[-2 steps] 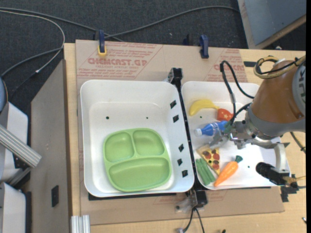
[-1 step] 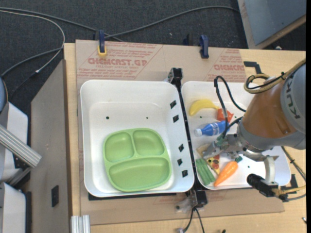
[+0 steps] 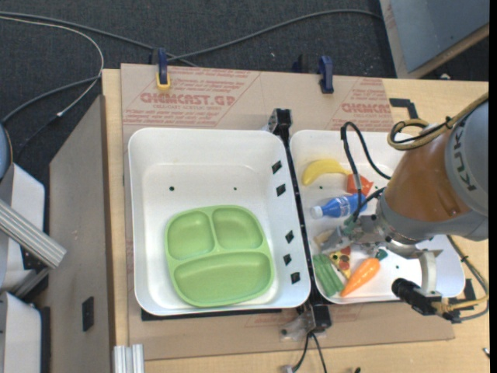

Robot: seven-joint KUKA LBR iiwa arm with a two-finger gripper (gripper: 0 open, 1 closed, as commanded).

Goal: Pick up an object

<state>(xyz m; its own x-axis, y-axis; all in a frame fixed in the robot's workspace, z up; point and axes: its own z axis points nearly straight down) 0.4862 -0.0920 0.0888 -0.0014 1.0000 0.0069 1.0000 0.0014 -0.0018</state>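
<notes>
Seen from above at a slant: a tan surface (image 3: 233, 88) carrying two shallow white bins side by side. Left bin (image 3: 147, 208), holding a green divided plate (image 3: 220, 253) lying flat toward its near side. Right bin (image 3: 450, 274), crowded with small toys and partly covered by the grey and orange arm (image 3: 435, 189) reaching in from the right. Jaws (image 3: 359, 230) down among the clutter at mid-bin; spread or pressed together, impossible to tell, and nothing visibly pinched. Nearest likely target: a toy carrot (image 3: 361, 276), just beside and nearer the camera than the jaws, long axis slanting up to the right. Green pod-like toy (image 3: 328, 274) touching the carrot's left, likely in the way. Blue bottle (image 3: 335, 207) just behind the jaws; yellow banana (image 3: 324, 169) farther back.
</notes>
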